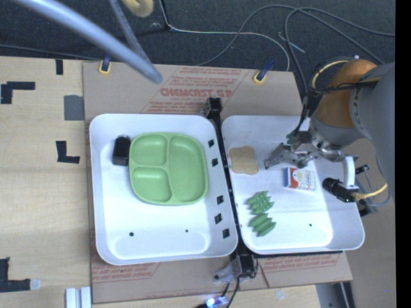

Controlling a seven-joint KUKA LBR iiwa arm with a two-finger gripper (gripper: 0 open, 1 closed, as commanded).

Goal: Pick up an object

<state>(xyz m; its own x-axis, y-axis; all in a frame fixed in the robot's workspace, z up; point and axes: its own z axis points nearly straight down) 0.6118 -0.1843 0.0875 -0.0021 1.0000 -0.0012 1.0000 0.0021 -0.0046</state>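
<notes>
A: List the contents, left to right, using the divider (221,172) between the two bins as reference.

B: Far left of the divider, a black block (121,151). Just left of it, a green sectioned plate (169,169). Just right of it, a tan bread-like piece (243,160), with green pea pods (260,213) below that. Further right, a small white carton (300,178) with red and blue print.

A: Gripper state?

B: The gripper (289,154) is spread wide and holds nothing. It hangs between the tan piece and the carton, above and to the left of the carton.

A: Failure risks?

B: Judged from this position, a straight descent likely closes on bare bin floor between the two items. A finger may also strike the carton edge and push it aside, or clip the tan piece without enclosing it.
</notes>
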